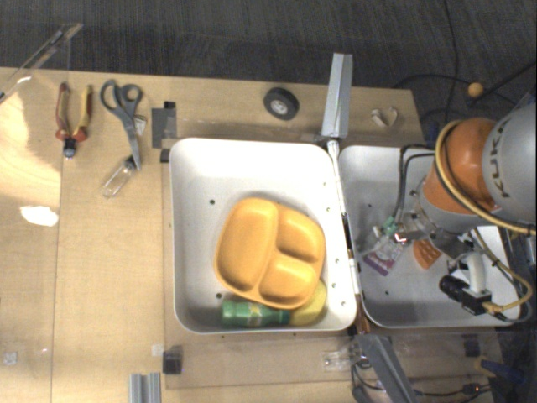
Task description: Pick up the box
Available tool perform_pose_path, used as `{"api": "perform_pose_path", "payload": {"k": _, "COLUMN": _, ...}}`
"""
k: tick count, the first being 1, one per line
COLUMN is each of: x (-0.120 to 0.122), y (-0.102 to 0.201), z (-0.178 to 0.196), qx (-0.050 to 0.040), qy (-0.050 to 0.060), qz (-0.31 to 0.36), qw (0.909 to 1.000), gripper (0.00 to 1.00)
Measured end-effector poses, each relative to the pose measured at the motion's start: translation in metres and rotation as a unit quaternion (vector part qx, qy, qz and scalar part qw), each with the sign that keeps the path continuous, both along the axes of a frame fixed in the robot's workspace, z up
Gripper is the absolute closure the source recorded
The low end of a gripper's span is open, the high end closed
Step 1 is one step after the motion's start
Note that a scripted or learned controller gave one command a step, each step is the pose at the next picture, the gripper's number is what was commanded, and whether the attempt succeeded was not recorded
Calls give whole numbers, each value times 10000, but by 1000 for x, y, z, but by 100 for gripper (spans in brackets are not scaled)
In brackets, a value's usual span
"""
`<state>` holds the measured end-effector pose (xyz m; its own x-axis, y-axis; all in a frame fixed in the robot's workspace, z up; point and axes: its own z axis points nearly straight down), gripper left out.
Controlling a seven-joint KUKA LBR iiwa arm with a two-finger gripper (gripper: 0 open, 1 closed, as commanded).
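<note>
The grey arm (491, 170) with its orange band comes in from three o'clock and hangs over the right bin (369, 292), its hand (401, 235) lowered toward that bin's middle; the wrist blocks the view, so I cannot tell how the hand stands. Just at eight o'clock from the hand lies a small box (380, 259) with a purple edge, partly see-through, resting on the bin floor close to the left wall. At four o'clock from the hand sits a small orange item (426, 253), too small to name surely. The left bin (193, 225) carries a yellow sectioned tray (270, 252) lying tilted across its middle; beneath the tray's six o'clock edge pokes a green bottle (245, 313) lying on its side, and a yellow-green rounded thing (313, 306) touches the tray at five o'clock. On the desk (92, 292), toward ten o'clock from the left bin, lie scissors (126, 112) and red-handled pliers (70, 116), well apart from the bins. A roll of black tape (281, 102) rests at twelve o'clock of the left bin.
</note>
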<state>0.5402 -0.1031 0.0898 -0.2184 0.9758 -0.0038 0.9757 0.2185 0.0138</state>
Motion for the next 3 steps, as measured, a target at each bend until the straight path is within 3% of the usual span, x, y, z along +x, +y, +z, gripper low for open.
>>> {"api": "perform_pose_path", "payload": {"k": 1, "x": 4, "y": -3, "z": 13, "qx": -25, "qy": -59, "qz": -3, "qw": 10000, "gripper": 100}}
{"api": "perform_pose_path", "payload": {"k": 2, "x": 4, "y": -3, "z": 13, "qx": -25, "qy": -58, "qz": -2, "qw": 10000, "gripper": 0}}
{"api": "perform_pose_path", "payload": {"k": 3, "x": -26, "y": -7, "z": 0, "qx": -9, "qy": -29, "qz": 22, "qw": 10000, "gripper": 0}}
